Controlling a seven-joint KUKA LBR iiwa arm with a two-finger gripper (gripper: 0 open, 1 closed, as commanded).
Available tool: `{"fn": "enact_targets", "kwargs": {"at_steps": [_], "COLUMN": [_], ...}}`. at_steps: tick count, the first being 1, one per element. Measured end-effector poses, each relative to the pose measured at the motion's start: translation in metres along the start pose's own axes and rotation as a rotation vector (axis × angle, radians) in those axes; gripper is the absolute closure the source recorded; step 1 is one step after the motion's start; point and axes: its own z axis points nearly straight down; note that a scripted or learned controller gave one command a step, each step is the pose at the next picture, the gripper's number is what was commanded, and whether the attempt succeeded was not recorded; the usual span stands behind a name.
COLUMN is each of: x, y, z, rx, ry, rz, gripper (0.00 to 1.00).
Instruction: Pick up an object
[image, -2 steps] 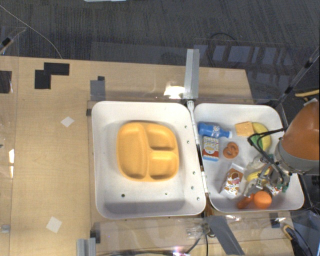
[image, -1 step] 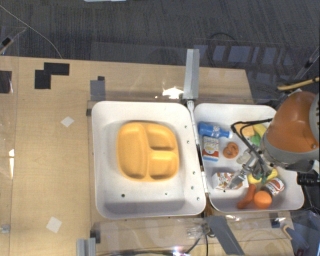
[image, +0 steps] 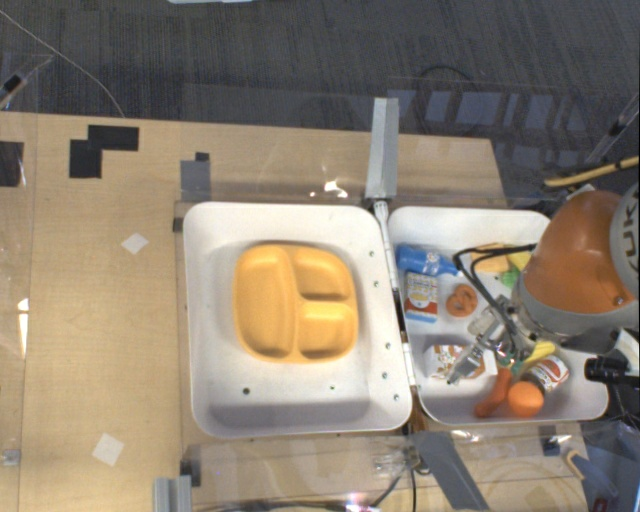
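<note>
The robot's gripper (image: 468, 368) is reaching down into the right bin (image: 577, 408), its metal fingers pointing toward the bin's near left part, and I cannot tell whether they are spread or closed. They are hanging right over a small white packet (image: 446, 359) with red and brown print, though nothing is visibly held between them. Just to the right, near the front wall, an orange ball (image: 525, 398) is lying against a carrot-like piece (image: 495, 396), with a small red-labelled can (image: 549, 374) and a yellow item (image: 539, 351) beside them. Farther back in the same bin, a blue-and-white carton (image: 421, 283) is lying next to a brown round cookie-like toy (image: 461, 300), and a yellow and green piece (image: 503, 262) is sitting near the far wall. The arm's orange band (image: 580, 260) is looming over the bin's right side. In the left bin (image: 205, 320), a yellow divided tray (image: 295, 300) is sitting in the middle. Both bins are resting on a pale wooden bench (image: 90, 330).
</note>
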Motion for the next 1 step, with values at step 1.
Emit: {"fn": "enact_targets", "kwargs": {"at_steps": [1], "x": [-0.002], "y": [0.0022], "z": [-0.0115], "rx": [-0.003], "ry": [-0.007], "rz": [-0.007], "gripper": [1.0]}}
